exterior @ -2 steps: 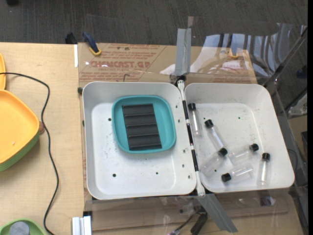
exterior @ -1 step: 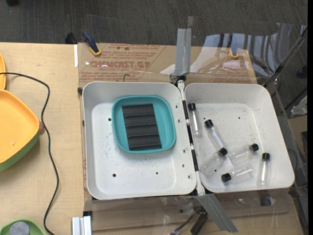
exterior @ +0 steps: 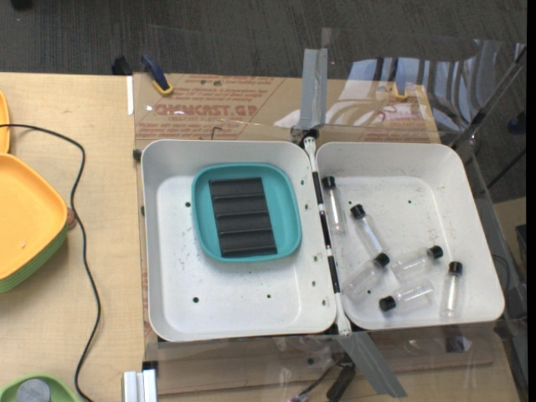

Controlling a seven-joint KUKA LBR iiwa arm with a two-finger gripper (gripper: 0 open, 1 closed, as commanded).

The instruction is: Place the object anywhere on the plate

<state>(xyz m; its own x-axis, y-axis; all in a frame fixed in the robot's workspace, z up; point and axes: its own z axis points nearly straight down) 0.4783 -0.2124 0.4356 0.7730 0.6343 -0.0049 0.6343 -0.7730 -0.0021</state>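
Camera view: we find the teal plate (exterior: 246, 213) in the left bin (exterior: 167, 300), toward its far edge, carrying a dark ribbed insert (exterior: 242, 217). The objects, six clear vials with black caps (exterior: 368, 235), lie loose in the right bin (exterior: 469, 224), most toward its near edge, one along its left wall. None rests on the plate. We cannot tell the gripper's state. Yellow dishes (exterior: 25, 224) sit at the bench's left edge.

Dark grey carpet floor (exterior: 251, 23) lies behind a light wooden bench (exterior: 59, 308).
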